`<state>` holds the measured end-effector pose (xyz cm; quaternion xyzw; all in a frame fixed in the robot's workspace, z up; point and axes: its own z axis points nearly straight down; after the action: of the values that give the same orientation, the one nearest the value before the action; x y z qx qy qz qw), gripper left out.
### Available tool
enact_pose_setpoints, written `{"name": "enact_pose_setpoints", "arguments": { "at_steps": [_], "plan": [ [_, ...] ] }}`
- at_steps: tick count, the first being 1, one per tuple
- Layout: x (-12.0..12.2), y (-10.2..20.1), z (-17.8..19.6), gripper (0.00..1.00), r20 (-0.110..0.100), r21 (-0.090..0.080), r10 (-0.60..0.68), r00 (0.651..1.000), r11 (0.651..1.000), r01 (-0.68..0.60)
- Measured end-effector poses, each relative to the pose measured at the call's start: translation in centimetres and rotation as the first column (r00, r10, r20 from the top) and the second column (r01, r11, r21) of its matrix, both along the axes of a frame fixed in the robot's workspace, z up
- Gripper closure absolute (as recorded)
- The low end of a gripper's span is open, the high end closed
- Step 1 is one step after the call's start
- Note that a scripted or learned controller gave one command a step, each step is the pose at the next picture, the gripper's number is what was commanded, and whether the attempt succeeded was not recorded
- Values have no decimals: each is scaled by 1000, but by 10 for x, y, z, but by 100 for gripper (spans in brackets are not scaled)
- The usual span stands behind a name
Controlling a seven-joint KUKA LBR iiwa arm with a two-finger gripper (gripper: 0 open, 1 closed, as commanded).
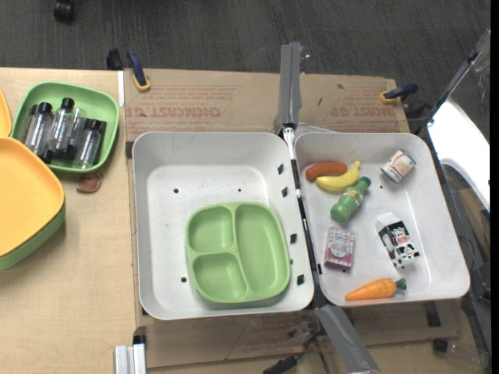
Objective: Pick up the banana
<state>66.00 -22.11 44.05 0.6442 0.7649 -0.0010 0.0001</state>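
Task not begun: banana lies untouched at eleven o'clock in the right bin, touching the sausage and green bottle. Claw state: cannot tell.

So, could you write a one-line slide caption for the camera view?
Banana lies in the right bin beside a sausage and green bottle; left bin holds a green tray.

banana open from above, sausage touching behind, green bottle just in front
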Motion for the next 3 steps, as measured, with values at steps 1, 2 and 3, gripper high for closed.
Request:
{"name": "enact_pose_setpoints", "arguments": {
  "at_steps": [1,2,3],
  "plan": [
    [0,0,0,100,-1,0,44,999,999,-44],
    [0,0,-1,100,-1,0,88,996,996,-88],
    [-1,22,-166,100,1,1,129,992,992,-129]
  ]
}}
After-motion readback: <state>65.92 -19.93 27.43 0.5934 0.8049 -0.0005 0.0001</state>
